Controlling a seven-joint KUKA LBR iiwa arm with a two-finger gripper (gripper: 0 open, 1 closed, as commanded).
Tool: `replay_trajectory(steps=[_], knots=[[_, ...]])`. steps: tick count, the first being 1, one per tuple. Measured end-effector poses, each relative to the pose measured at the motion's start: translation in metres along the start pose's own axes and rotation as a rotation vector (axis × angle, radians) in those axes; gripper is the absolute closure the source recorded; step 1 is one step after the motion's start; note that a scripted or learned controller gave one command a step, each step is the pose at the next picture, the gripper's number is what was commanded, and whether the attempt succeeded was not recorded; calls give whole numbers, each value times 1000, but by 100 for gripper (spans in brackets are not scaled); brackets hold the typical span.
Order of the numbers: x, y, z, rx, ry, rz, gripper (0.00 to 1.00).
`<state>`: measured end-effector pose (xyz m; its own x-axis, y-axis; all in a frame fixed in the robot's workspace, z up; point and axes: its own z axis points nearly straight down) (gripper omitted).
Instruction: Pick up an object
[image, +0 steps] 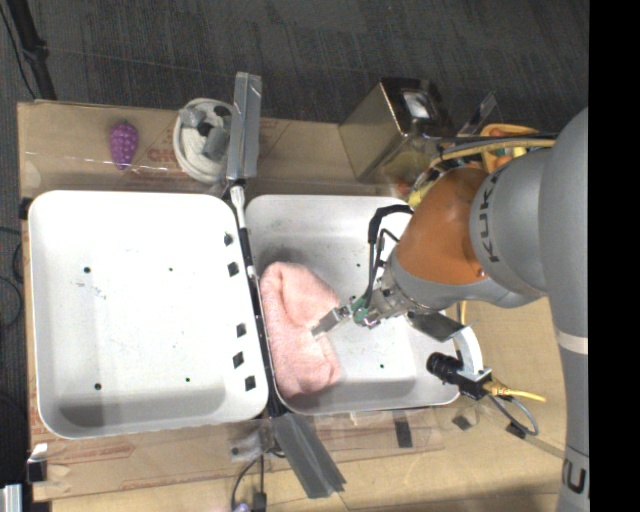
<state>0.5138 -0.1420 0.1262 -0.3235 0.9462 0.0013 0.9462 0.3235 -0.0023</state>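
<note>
A pink fuzzy cloth (297, 325) lies along the left side of the right bin (300, 215), against the divider. My gripper (325, 323) hangs low over the right bin with its metal fingers (330, 319) reaching left onto the cloth's right edge. The grey arm with its orange band comes in from the right and covers the bin's right part. Whether the fingers pinch the cloth is too small to make out.
The left bin (130, 300) stands beside the right one, with a row of black clips along the divider (245, 310). Behind the bins on the bench lie a purple grape-like object (123, 143), a white roll (203, 138) and a metal box (395, 125).
</note>
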Motion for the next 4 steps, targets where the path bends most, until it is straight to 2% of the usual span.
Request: replay_trajectory(steps=[1, 2, 3, 4], knots=[[-20, 66, 35, 0, 0, -91, 0], [-53, 39, 12, 0, -1, 56, 0], [-81, 93, 35, 0, 0, 27, 0], [-43, 137, 33, -3, -4, -151, 0]])
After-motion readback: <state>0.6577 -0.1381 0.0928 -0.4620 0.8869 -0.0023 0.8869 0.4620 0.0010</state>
